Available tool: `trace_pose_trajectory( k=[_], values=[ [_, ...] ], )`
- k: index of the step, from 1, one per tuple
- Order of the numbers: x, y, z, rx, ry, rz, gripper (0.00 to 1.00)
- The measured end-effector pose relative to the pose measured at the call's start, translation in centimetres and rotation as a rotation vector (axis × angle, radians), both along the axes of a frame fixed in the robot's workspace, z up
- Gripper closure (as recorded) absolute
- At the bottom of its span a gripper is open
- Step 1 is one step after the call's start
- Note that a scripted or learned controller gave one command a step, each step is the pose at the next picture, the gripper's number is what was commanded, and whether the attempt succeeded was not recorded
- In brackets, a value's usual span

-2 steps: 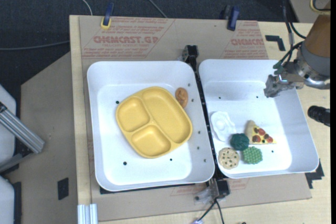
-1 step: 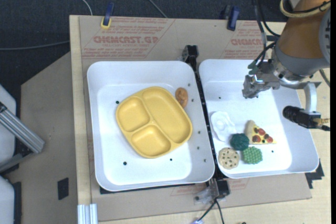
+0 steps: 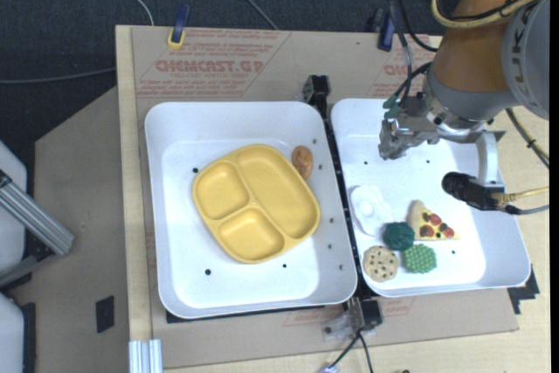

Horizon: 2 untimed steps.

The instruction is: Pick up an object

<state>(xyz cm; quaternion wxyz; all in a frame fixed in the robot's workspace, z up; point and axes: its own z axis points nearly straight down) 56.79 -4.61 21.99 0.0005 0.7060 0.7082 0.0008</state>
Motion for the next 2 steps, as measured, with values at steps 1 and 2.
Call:
trace_pose_trajectory(
  k=[1,2],
  values=[
    [0.1,5.1,1.1,0.0,-0.001,0.0,1.0],
    [-0.8,11.2,1.5,0.002,0.0,0.004,1.0]
  ],
)
